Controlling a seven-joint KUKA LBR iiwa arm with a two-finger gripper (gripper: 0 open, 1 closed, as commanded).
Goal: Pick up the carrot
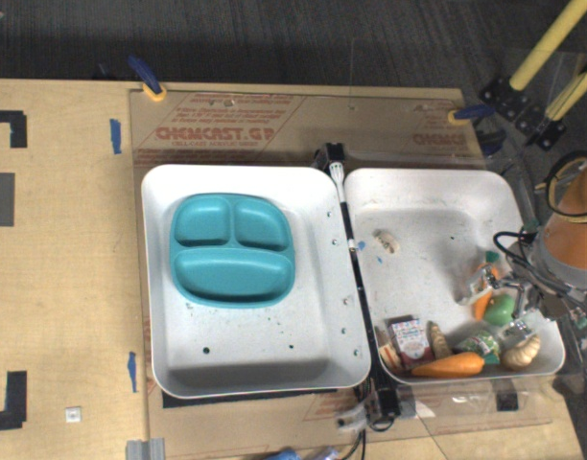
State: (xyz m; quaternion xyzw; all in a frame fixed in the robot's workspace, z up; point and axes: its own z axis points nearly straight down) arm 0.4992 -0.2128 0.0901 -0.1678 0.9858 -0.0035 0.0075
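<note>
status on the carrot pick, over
Tool low over right bin's right side, among small toys. Carrot lying flat at right bin front edge, not gripped. Small box just behind carrot.

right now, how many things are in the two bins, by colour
Teal: 1, the divided plate in the left bin.
Orange: 2, the carrot and a small orange piece.
Green: 1, a round green item.
Beige: 1, a bulb-shaped item.
Printed packets: 1.
Total: 6 that I can tell apart; the right bin's cluttered corner may hide more.
</note>
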